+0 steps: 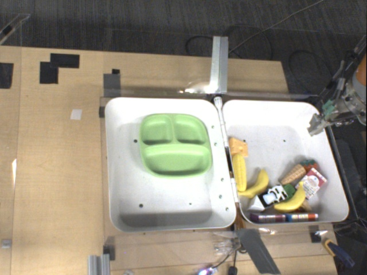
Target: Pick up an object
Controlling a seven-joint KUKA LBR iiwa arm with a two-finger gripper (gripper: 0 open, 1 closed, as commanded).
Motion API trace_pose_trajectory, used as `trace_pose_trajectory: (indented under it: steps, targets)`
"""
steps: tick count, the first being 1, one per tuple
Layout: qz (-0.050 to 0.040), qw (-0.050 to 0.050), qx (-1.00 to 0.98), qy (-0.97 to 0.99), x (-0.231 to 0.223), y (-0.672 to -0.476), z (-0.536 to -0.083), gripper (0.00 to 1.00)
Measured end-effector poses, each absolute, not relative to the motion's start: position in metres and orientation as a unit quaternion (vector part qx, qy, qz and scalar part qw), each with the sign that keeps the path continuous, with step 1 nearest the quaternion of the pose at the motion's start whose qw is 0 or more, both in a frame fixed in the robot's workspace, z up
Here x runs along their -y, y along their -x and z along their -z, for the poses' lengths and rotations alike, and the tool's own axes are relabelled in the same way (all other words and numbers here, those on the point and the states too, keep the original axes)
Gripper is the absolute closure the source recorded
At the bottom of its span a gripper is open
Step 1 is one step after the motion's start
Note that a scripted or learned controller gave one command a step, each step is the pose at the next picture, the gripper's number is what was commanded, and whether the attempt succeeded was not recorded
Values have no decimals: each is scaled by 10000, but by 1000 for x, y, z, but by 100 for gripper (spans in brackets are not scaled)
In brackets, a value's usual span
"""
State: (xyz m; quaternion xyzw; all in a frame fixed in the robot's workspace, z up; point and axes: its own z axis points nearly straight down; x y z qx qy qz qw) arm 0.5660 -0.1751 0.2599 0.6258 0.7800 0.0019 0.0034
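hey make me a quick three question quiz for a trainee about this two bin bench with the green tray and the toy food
1. True or false: the green divided tray lies in the right bin.
2. Where is the gripper? A) over the tray B) at the right bin's far right edge C) among the bananas
3. Fill in: the marker lies along the right bin's ____ wall.

Key: 1 false, it lies in the left bin. 2 B. 3 near, just in front of the curved banana.
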Motion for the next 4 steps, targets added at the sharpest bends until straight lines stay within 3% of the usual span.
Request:
trace_pose_trajectory:
  steps: [1,2,3,4]
  targets:
    - [-17,18,-6984,-7157,176,-622,-150,100]
    - [-16,22,-6984,-7157,176,-622,-150,0]
    - [-36,60,-7432,-6691,194,-585,-90,0]
    - [-41,65,-7522,-6589,187,-513,-91,0]
